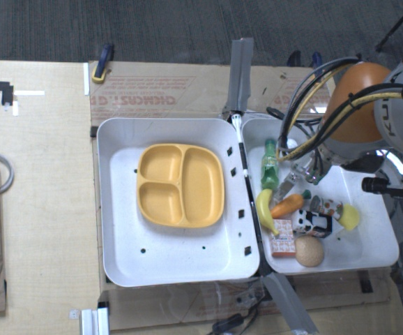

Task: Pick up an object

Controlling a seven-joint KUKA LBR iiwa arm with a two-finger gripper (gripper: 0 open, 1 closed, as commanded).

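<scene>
Two white bins: left bin (118, 257) held a yellow tray (181, 185); gripper (300, 180), state unclear, hovered above carrot (287, 205), right of centre.

Right bin (379, 253), lower-right of frame — a cluster of objects. Banana (264, 209), carrot (287, 205), green bottle (269, 165) upper; brown ball (309, 251) lowest.

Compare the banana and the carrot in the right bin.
The banana is yellow; the carrot is orange. The banana is curved and runs roughly up and down the view along the bin's left wall; the carrot is straight and lies slanted across, pointing up to the right. The banana looks thicker than the carrot. Both lie in the right bin, touching or nearly so, just below the gripper.
</scene>
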